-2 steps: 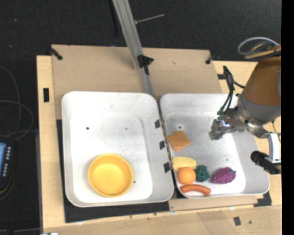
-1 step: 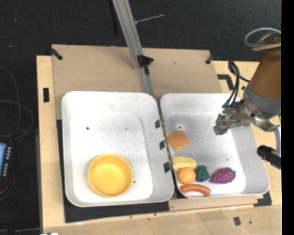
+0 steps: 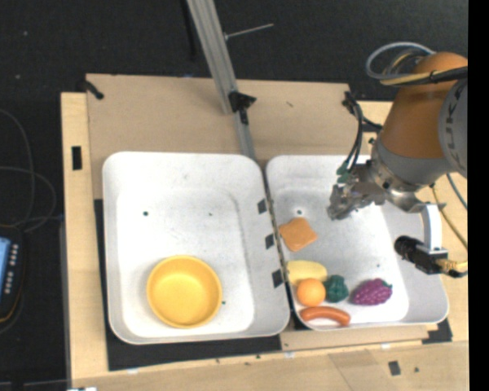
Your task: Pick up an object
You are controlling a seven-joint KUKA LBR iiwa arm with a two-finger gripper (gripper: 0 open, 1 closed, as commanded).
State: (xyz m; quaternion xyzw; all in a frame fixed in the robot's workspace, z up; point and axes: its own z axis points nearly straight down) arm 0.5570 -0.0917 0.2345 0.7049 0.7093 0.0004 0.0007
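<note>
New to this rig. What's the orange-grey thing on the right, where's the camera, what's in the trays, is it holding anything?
That is a robot arm reaching in from the right; its gripper hangs above the right bin, with nothing visibly between its fingers. One fixed camera looks down at a slant. The right bin holds toy food: a tan bread slice, a yellow piece, an orange, something green, purple grapes and a red sausage. The left bin holds a yellow bowl.
</note>
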